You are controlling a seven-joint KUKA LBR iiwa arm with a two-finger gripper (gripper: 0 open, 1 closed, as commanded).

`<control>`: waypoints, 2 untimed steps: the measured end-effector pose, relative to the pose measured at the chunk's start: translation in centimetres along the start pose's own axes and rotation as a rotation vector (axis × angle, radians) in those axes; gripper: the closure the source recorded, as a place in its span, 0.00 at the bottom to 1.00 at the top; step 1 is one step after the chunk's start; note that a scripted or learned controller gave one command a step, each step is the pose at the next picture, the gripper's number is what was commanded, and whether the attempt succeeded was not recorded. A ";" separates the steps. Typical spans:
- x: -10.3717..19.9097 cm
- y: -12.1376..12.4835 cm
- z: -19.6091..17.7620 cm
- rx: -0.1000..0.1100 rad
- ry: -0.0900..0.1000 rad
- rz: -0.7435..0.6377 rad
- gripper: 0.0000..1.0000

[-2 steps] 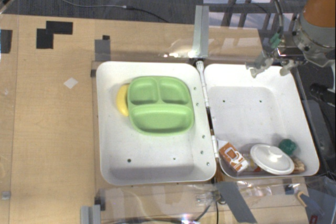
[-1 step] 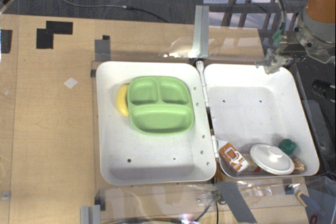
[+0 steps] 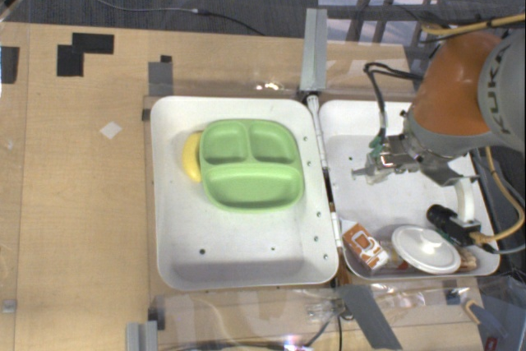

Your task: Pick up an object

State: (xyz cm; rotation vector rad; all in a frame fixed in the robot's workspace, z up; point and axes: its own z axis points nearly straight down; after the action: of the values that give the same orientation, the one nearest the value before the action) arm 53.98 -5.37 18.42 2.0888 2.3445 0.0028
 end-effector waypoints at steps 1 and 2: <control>0.0 0.0 0.0 0.000 0.000 0.000 0.00; 0.0 0.0 0.0 0.000 0.000 0.000 0.00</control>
State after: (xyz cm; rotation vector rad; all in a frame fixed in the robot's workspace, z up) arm 53.99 -5.39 18.45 2.0887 2.3441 0.0029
